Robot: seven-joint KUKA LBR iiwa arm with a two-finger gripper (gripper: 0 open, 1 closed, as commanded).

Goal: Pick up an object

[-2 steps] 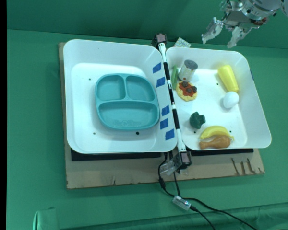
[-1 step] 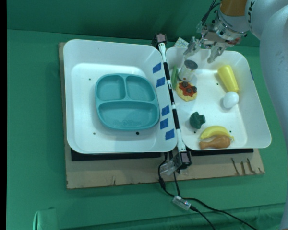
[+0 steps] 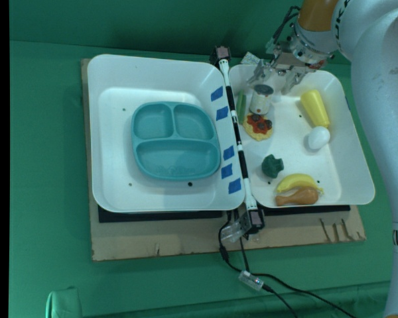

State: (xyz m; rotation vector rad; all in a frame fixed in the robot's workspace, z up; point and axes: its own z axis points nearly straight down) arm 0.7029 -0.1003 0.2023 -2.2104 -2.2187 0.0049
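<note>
Can (image 3: 261, 99) stands upright in your right bin (image 3: 345, 191), and I cannot tell how the fingers (image 3: 276, 78) above it are set.

Left bin (image 3: 113, 78): a teal divided plate (image 3: 174, 140) fills the middle; bare floor runs around it along all four walls.
Divider: a striped bar (image 3: 236, 141) with blue tape tabs (image 3: 225, 132) lies between the two bins from top to bottom of the frame.
Right bin (image 3: 351, 171), upper left: the gripper (image 3: 276, 78) stands over a silver can (image 3: 261, 99); green stick (image 3: 241, 108) and pizza slice (image 3: 258, 127) crowd just beside it.
Right bin, upper right: yellow cone (image 3: 316, 107) with white egg (image 3: 317, 138) just below.
Right bin, lower middle: green broccoli (image 3: 272, 165), banana (image 3: 298, 181), chicken leg (image 3: 296, 197) close together.
Free floor: centre of the right bin, and its lower right corner.
Right edge of frame: the arm (image 3: 381, 78) blocks that side.
</note>
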